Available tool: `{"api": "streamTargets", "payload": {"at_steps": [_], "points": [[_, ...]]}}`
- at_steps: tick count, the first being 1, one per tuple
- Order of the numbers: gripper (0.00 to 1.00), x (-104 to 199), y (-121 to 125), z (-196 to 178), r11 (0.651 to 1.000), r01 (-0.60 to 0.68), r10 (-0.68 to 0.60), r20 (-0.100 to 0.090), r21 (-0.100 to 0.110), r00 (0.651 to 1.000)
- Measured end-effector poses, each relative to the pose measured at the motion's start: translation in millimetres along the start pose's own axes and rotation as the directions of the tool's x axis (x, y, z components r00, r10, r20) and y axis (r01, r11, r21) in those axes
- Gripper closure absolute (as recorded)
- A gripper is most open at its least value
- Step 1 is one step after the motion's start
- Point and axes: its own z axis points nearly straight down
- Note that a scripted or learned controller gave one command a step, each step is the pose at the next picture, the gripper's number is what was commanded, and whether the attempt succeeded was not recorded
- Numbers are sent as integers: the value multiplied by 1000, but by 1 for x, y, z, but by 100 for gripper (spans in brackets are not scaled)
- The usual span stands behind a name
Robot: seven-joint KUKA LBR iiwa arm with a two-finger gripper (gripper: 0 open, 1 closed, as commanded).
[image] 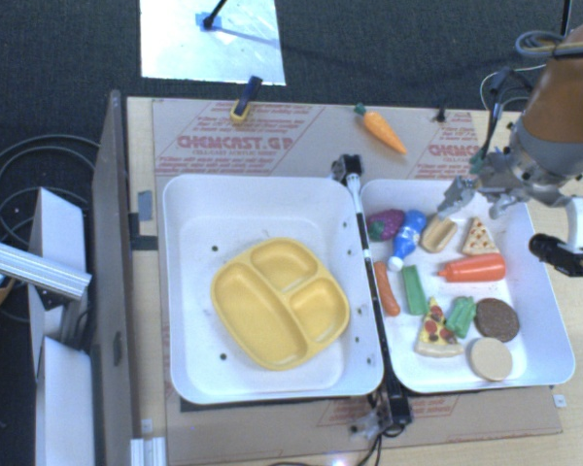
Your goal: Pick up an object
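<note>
The right white bin holds several toy foods: purple grapes, a blue bottle, a tan bun, a triangular wedge, an orange-red bottle, an orange sausage, a green stick, a pizza slice, a green pepper, a brown cookie and a pale cookie. My gripper hangs over the bin's far edge, just behind the bun and wedge. Its fingers are spread open with nothing between them.
The left white bin holds a yellow divided plate. A toy carrot and a small yellow-blue item lie on the cardboard behind the bins. Cables lie coiled at the left.
</note>
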Motion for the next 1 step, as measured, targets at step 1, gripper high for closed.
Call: {"api": "streamTargets", "payload": {"at_steps": [1], "points": [[0, 39, -31, 93, 1000, 1, -1, -4, 12, 1000]]}}
